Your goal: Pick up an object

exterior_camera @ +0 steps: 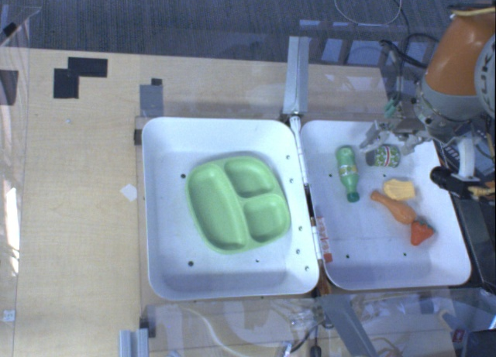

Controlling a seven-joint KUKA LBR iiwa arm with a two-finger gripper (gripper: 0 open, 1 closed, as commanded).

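Pale wood-grain worktop [77,216], matt. Smooth white plastic bins [167,270], faintly glossy. Glossy green plastic divided tray [236,202]. Shiny green plastic bottle [347,169]. Bare metal end effector [391,137].

No text, brand or number can be read anywhere; the small can [384,155] and the green bottle [347,171] carry labels (too small and blurred to read).
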